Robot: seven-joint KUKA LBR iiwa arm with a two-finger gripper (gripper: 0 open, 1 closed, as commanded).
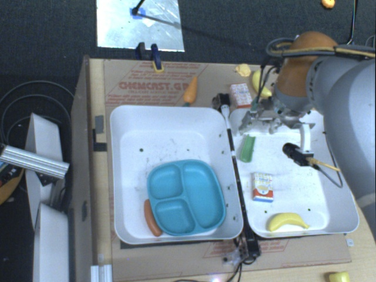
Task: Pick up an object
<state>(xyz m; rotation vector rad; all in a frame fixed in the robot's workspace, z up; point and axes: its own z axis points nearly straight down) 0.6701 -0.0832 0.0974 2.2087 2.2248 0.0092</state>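
My gripper (254, 122) hangs low over the far left corner of the right bin (335, 213). Just in front of it lies a green oblong piece (247, 148), close to the bin's left wall and apart from the gripper. Further forward in the same bin sit a small white and orange carton (262, 187) and a yellow banana (286, 221). The left bin (132, 140) holds a blue divided plate (186, 197) with an orange sausage (151, 218) along its left edge.
Behind the bins, on the cardboard, lie an orange carrot (191, 90), a small pinkish box (239, 94) and some yellow toy food (243, 70). The grey arm (346, 98) covers the right bin's far right corner.
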